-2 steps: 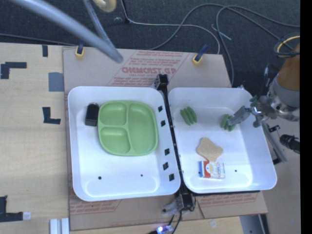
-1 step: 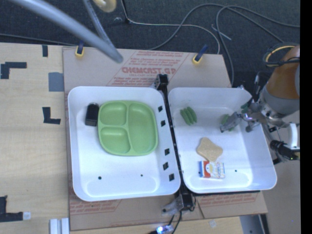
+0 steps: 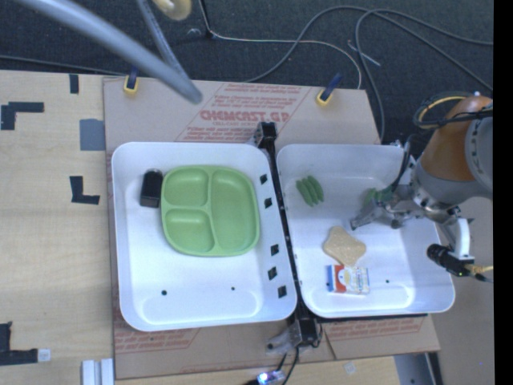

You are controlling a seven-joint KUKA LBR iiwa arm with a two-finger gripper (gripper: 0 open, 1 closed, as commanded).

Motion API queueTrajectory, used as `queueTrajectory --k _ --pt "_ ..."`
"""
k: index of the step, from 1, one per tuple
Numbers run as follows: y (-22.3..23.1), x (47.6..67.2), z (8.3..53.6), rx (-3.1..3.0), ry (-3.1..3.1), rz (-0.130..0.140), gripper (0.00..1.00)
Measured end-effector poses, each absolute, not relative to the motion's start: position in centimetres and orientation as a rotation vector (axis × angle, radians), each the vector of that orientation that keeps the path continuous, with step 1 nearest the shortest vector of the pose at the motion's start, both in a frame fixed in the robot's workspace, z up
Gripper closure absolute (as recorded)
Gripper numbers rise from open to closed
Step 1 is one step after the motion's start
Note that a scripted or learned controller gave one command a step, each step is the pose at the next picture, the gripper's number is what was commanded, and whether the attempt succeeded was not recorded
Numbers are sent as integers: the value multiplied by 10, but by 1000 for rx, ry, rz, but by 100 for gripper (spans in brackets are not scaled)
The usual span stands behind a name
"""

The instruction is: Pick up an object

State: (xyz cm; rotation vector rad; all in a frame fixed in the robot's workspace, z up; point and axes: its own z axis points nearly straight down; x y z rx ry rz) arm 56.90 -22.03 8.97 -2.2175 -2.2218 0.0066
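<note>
While the left bin (image 3: 132, 239) holds a green tray (image 3: 211, 211), a tan sponge (image 3: 345, 247) lies in the right bin (image 3: 425, 295).

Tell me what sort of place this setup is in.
Most likely a robotics lab test bench, not a home or kitchen. Two white bins sit clamped side by side on a cardboard sheet, loose cables trail over the dark floor, and a robot arm reaches over the right bin.

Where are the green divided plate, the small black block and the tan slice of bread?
Green divided plastic plate (image 3: 212, 212): camera view, on the ridge between its compartments.
Small black block (image 3: 151, 188): camera view, on its top face.
Tan bread slice (image 3: 345, 247): camera view, on its middle.
</note>
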Motion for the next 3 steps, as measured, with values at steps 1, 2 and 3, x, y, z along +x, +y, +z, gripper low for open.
queueTrajectory --k 1,2,3 --pt "-220 570 103 -2218 -2225 2 100" --pt "-210 570 161 -2222 -2227 -5 100" --pt "-210 572 225 -2223 -2228 -5 100"
